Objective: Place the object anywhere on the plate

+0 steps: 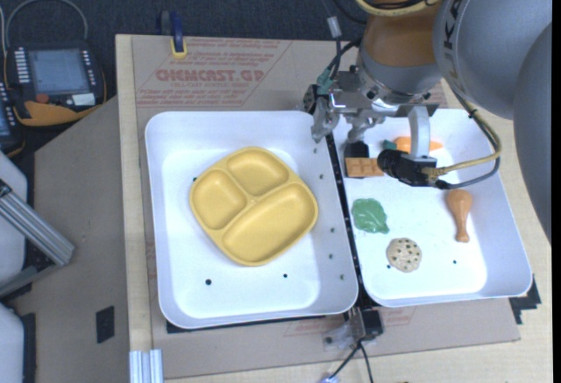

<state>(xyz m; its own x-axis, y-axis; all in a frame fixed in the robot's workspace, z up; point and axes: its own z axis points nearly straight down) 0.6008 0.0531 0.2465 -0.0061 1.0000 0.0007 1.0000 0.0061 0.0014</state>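
Two white bins sit side by side: the pincer, its state impossible to tell, hangs over the right bin's far-left corner by a cracker, so picking looks underway, then carrying to the yellow plate.

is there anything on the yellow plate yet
No, the yellow plate in the left bin has all three compartments bare, while the cookie and drumstick lie in the right bin.

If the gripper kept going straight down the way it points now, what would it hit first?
Probably the brown cracker at the right bin's upper left, just under the gripper. Depth is unclear from this slant; it could land on the bin floor beside it.
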